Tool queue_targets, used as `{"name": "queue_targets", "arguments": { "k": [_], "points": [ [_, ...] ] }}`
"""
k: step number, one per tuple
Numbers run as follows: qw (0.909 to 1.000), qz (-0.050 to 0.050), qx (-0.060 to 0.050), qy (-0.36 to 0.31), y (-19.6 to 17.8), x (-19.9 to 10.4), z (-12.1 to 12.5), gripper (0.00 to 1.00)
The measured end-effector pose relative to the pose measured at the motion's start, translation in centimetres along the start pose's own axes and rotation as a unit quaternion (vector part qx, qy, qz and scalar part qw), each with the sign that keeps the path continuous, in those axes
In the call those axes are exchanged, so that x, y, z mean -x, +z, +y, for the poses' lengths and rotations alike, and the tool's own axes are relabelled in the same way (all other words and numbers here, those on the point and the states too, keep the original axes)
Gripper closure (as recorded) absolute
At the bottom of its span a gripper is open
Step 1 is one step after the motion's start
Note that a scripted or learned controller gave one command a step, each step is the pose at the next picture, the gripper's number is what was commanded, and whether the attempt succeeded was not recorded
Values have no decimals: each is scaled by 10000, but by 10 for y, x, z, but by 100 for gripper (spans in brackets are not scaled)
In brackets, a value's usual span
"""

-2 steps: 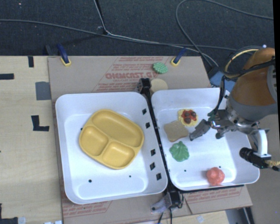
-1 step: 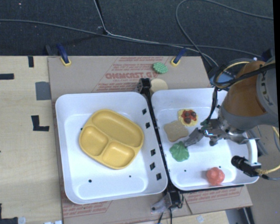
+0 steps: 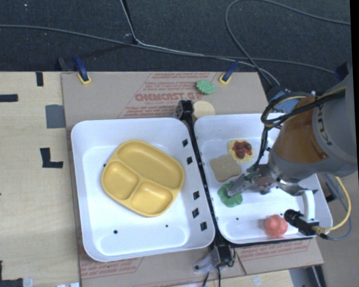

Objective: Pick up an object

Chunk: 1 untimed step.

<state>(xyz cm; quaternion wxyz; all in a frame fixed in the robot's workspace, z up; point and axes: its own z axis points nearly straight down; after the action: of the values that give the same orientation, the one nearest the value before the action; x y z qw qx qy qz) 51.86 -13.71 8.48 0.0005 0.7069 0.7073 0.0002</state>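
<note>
Where the pincer [image 3: 235, 189] meets the green toy [image 3: 230, 196], grip state unclear, toy's axis indistinct

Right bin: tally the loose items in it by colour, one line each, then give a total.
Right bin:
Green: 1, green item
Tan: 1, tan slice
Yellow with red: 1, round piece
Pink-red: 1, ball
Total: 4
</note>
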Motion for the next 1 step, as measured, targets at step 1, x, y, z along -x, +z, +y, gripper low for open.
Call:
{"name": "queue_targets", "arguments": {
  "k": [1],
  "points": [
    [10000,3,22,2,-14,0,2,100]
  ]
}}
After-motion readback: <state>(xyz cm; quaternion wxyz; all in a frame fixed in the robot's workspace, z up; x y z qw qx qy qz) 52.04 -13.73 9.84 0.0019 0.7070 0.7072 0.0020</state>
